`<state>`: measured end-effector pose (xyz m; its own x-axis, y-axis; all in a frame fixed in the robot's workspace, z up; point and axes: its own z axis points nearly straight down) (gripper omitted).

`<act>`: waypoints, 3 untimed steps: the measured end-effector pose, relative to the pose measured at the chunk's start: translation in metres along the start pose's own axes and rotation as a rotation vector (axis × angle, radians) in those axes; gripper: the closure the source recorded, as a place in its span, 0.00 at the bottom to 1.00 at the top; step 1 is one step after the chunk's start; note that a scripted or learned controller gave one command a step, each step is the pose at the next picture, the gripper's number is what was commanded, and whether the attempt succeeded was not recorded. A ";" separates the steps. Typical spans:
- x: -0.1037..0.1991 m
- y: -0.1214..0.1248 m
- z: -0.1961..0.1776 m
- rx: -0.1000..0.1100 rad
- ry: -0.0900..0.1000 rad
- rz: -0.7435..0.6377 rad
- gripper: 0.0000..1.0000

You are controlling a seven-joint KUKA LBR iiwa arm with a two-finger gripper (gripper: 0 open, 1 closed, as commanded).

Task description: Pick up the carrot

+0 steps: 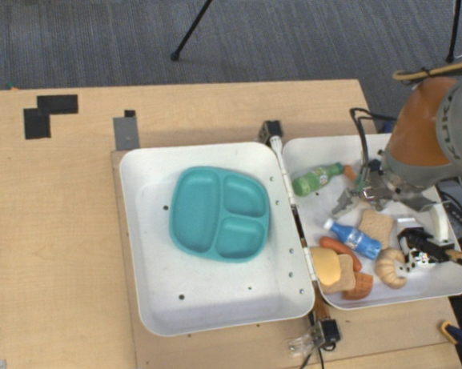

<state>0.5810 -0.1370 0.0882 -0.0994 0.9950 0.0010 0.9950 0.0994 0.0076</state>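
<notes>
A: Starting at the near edge, what is lying in the right-hand shallow white bin [457, 284]?

B: A heap of toy food is sitting along the near wall: a reddish sausage-shaped piece [357, 287], a yellow cheese-like wedge [327, 268], a tan croissant [390, 268] and a slice of brown bread [374, 225]. The slim orange carrot [334, 245] is lying just behind the wedge, touching or nearly touching the blue-and-white plastic bottle [356, 240].

A: What is likely going wrong from here?

B: The carrot is being crowded on both sides. Fingers descending there are risking a grasp on the bottle or the wedge instead, or a glancing push that is rolling the carrot under its neighbours. The sausage-shaped piece is also resembling the carrot in colour, so a mistaken target is possible.

A: Where is the two-finger gripper [359, 195] standing?

B: It is hanging over the middle of that bin, beyond the bread and near the green plastic bottle [315, 180], apart from the carrot. Nothing is showing between its fingers; whether they are apart or together cannot be told, since wrist and cabling are masking them.

A: Anything else obscured?

B: Part of the carrot is being covered by the wedge. The far corner of the bin is lying beneath the grey arm with the orange band [423, 135]. The teal divided plastic tray [219, 213] in the left-hand white bin [157, 303] is showing plainly.
</notes>
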 end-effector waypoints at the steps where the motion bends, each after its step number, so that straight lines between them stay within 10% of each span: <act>1: -0.053 0.035 0.001 0.000 -0.006 -0.170 0.00; 2: -0.031 0.068 0.003 0.048 0.003 -0.032 0.00; 3: -0.031 0.008 0.001 0.002 -0.002 0.037 0.00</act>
<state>0.5924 -0.1669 0.0875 -0.0620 0.9981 -0.0011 0.9981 0.0620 0.0053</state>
